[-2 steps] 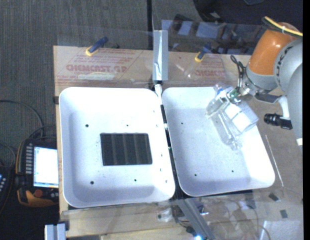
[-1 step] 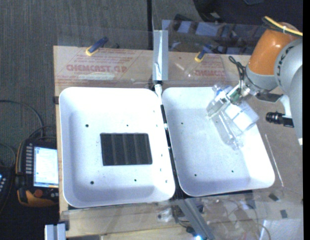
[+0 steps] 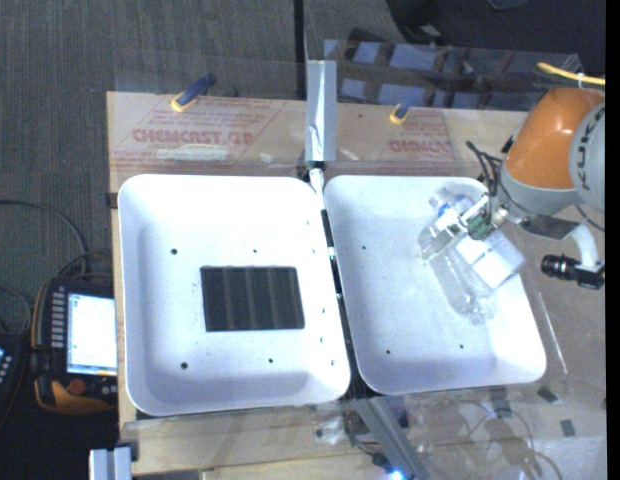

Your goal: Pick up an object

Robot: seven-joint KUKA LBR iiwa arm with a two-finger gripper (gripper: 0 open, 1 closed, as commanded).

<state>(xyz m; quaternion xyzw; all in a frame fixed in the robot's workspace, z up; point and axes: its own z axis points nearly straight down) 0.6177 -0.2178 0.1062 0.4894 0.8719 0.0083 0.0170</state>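
Even overhead light is washing out both white bins [image 3: 230, 198], shadows staying faint. Gripper [image 3: 455, 230] is smearing with motion blur; floor is reading dim, grainy.

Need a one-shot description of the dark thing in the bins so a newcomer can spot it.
Start from the two white bins side by side; take the left bin, the one farther from the arm. Lying flat near its middle is a dark ribbed rectangular panel. It is the single black shape against the white floor, unlike the clear gripper hanging over the right bin.
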